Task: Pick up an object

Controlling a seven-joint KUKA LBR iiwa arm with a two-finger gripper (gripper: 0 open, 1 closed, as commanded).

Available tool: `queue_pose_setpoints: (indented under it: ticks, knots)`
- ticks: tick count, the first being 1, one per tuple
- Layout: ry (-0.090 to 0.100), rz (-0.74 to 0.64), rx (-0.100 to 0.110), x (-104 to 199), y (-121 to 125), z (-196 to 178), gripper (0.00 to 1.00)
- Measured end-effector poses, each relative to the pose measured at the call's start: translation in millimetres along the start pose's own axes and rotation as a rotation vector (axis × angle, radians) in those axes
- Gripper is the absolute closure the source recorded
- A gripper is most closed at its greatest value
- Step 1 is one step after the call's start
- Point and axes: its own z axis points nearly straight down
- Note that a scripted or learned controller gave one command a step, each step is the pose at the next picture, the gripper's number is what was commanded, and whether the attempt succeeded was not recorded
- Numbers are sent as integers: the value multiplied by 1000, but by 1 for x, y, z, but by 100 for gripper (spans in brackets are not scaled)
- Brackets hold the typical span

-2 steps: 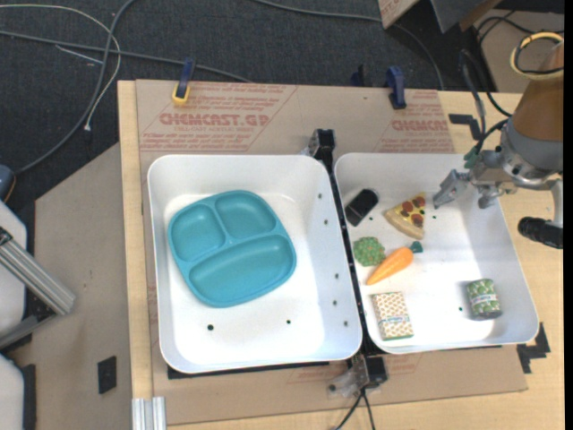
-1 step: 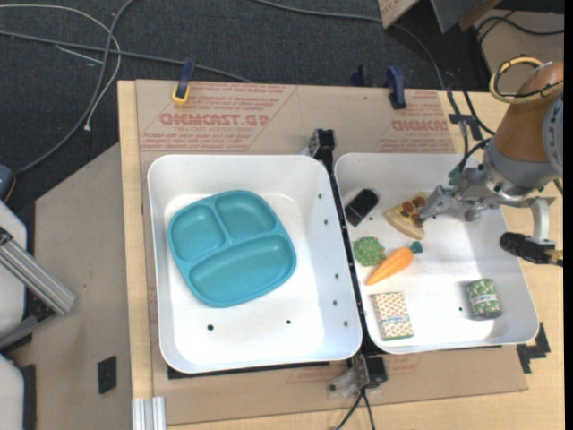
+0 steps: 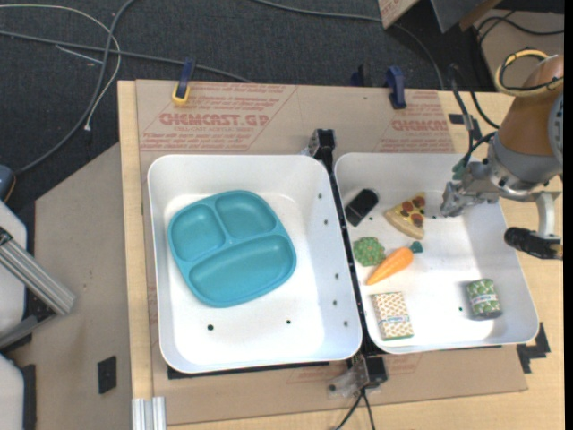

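Gripper: the gripper (image 3: 455, 197) hangs low over the right bin (image 3: 515, 280), near its 1 o'clock corner; whether it is open or closed I cannot tell, the tip being small and dark, and nothing shows in its grasp.
Nearest thing: the pizza slice (image 3: 407, 216) lies just beside the gripper, at its 8 o'clock, the long axis running roughly 10 to 4.
Others: black block (image 3: 361, 206) at 9 o'clock, further off; broccoli (image 3: 368, 250), carrot (image 3: 391, 264), cracker box (image 3: 392, 315) and green can (image 3: 483, 297) lie lower in the bin.
Left bin: the left bin (image 3: 179, 330) holds a blue divided plate (image 3: 233, 247).
Judgement: probably a short shift toward the pizza slice is what a grasp needs.
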Motion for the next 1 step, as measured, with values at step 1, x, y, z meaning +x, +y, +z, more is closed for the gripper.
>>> queue_pose_setpoints:
  ticks: [1]
  knots:
    - [0,-1,0,5,-4,-46,100]
